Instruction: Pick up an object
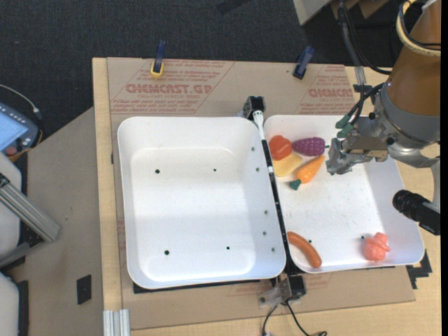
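Bright, even light — sharp, soft shadows.

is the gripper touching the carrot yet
Cannot tell. In the camera view the gripper hangs just right of the carrot, whose thick end meets it in the image, but the slant hides any height gap.

Both bins [189, 135] smooth glossy white plastic; board [210, 89] under them matt brown cardboard; toy carrot [309, 169], grapes [309, 145], sausage [305, 248] shiny plastic; gripper [341, 161] dull grey metal
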Available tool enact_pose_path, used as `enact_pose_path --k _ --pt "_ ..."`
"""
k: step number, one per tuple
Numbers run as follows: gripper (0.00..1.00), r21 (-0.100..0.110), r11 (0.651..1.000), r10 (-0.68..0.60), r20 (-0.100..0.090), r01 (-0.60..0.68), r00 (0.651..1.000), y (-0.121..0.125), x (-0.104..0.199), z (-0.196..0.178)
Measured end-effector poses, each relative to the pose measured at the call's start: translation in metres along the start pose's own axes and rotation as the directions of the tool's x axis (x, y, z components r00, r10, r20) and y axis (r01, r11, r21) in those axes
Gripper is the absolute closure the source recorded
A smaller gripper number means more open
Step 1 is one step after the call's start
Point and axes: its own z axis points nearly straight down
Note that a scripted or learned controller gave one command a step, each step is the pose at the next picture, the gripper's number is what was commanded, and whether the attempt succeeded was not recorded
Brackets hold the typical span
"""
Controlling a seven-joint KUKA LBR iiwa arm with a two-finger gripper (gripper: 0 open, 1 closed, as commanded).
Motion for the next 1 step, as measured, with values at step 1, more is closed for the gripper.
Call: enact_pose_path --k 1 --pt "0.00 0.002 1.000 0.000 0.000 0.000 1.000 -0.0001 0.0000 0.0005"
